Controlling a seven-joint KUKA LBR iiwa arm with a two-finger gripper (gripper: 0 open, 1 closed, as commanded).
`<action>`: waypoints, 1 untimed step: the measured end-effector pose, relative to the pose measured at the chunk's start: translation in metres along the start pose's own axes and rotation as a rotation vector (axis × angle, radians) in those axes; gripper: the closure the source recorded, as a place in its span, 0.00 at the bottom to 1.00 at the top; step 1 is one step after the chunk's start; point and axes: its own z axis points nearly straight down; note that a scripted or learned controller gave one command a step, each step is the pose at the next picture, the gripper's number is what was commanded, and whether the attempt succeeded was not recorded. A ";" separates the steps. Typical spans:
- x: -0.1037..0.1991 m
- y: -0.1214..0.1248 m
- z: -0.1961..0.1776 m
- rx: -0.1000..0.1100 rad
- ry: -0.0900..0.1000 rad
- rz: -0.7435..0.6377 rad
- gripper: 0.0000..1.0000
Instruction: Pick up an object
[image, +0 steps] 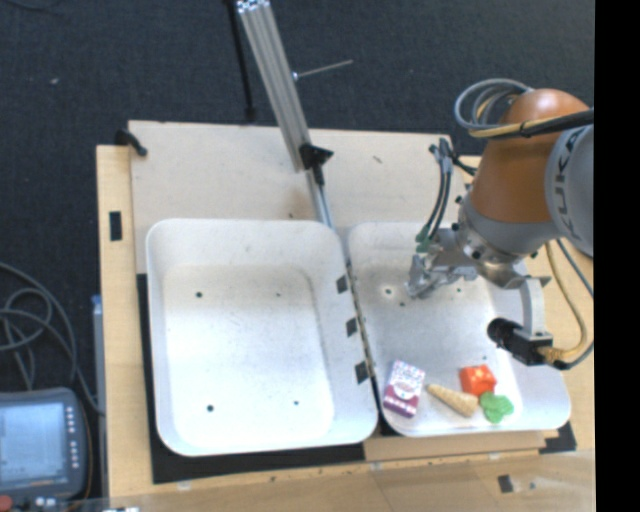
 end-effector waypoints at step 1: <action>0.044 -0.020 -0.001 -0.001 0.000 0.000 1.00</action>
